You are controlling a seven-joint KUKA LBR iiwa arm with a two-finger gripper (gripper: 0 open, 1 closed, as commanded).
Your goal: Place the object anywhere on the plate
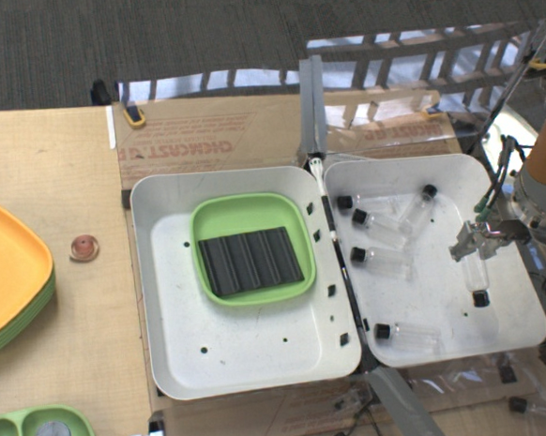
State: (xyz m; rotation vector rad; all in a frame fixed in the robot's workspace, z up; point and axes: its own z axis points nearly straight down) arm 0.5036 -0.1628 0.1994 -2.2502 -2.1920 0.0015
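Two white bins: the left bin (171, 361) held a green plate (246, 211) bearing a dark ribbed block (253, 260); clear vials (375, 255) lay in the right bin (452, 339) — the gripper (476, 260) hung there, pinching one vial (479, 285) upright.

The gripper (471, 244) hangs low (wrist at right), arm reaching leftward.

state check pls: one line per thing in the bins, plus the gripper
green plate: flat in the left bin, carrying a dark ribbed block.
clear vials: black-capped, several lying scattered on their sides in the right bin; none on the plate.
one vial: cap toward the camera, lying just below the gripper.
gripper: over the right bin's right side; grip unclear.
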